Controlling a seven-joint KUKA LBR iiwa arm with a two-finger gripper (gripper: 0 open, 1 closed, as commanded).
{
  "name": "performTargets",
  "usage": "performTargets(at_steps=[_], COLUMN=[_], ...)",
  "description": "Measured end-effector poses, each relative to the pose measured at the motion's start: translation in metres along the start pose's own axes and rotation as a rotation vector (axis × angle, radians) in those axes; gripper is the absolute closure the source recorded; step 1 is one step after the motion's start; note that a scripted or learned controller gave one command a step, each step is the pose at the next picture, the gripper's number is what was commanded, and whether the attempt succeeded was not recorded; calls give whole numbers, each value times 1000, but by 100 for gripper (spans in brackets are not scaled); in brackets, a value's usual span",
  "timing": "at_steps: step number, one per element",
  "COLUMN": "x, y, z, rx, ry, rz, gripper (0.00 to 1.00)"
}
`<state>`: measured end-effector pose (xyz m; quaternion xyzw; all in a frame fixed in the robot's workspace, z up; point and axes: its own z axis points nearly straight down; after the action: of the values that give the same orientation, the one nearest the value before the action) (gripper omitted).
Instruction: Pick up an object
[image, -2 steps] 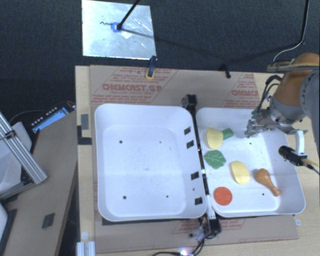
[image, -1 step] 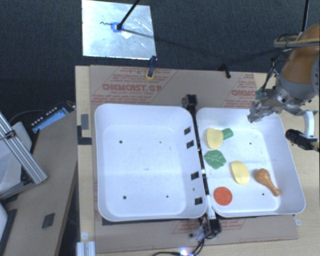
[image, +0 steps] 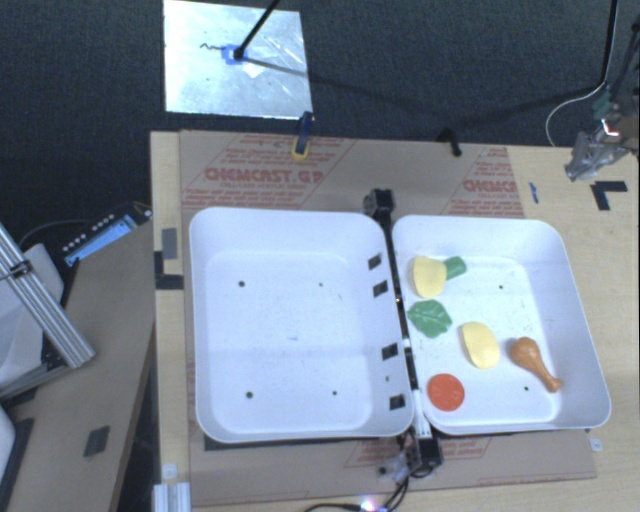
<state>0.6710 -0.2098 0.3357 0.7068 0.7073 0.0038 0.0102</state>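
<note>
Bench (image: 300, 165) carried two bins; I could not tell the gripper (image: 590, 160) state. Clustered toys in the right bin (image: 560, 250) risked a glancing miss.

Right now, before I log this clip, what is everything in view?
white bins: 2, side by side on the bench; left bin, right bin
yellow piece with green end: 1, right bin, upper left
green leaf: 1, right bin, left side
yellow piece: 1, right bin, centre
orange-brown drumstick: 1, right bin, right of the yellow piece
red disc: 1, right bin, lower left
silver sheet: 1, floor, top left
</note>
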Motion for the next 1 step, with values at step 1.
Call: performTargets(at_steps=[1], x=[3], y=[1], z=[-131], rx=[3], ry=[3], rz=[-5], gripper=[100])
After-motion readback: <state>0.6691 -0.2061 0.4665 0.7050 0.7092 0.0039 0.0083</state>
